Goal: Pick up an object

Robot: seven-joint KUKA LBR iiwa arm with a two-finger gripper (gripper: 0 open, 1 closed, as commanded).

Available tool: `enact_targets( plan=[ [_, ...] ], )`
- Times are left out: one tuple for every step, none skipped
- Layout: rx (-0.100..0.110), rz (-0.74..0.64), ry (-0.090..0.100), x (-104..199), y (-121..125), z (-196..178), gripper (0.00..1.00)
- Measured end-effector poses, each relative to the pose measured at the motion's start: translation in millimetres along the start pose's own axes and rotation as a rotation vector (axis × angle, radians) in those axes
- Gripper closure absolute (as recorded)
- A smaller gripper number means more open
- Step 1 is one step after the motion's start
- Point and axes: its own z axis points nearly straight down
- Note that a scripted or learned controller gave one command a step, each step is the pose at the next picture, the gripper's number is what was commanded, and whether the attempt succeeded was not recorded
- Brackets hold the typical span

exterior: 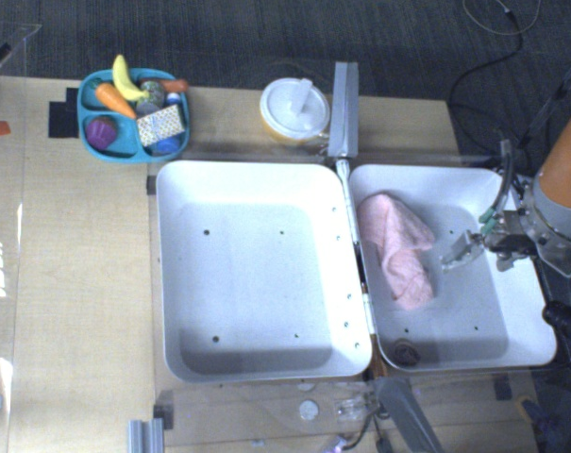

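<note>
Camera view shows the arm (pixel 559 187) reaching in over the right edge of the right bin (pixel 474 347), its claw (pixel 458 251) low above the bin floor — too small and blurred to tell how far open, and nothing visibly held. A crumpled pink cloth (pixel 398 248) lies just beside it, along the bin's left wall. Most of the arm is cut off.

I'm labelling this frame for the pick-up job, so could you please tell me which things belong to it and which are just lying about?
Belongs to the job:
- pink cloth, lying in the right bin
- hand, just right of the cloth

Just lying about:
- left bin
- blue tray of toy food
- white lidded tub
</note>
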Motion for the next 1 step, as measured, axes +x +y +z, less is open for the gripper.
enact_targets(
  plan=[
    [-0.01, -0.101, -0.002, -3.3, 72.0, 160.7, 0.0]
  ],
)
